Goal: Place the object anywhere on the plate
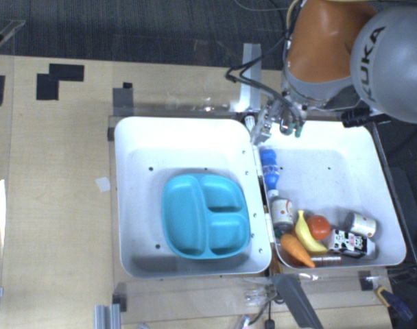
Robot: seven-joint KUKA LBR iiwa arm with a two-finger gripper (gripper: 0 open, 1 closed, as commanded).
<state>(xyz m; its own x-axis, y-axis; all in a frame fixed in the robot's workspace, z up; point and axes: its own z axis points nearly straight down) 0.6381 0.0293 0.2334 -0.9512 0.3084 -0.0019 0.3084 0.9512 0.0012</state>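
The jaws (273, 123) hang over the back rim between the bins — whether parted or clenched, I cannot tell. Just below lies a blue bottle (268, 167) in the right bin (346, 157); the blue divided plate (206, 215) sits in the left bin (136, 184).

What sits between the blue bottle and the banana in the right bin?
In the camera view, a small can stands between the blue bottle and the banana, beside the bins' dividing wall.

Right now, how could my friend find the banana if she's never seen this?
Look in the right white bin, at the near corner where the toys are piled. The banana lies between the orange carrot and the red tomato; it is the only yellow, curved thing.
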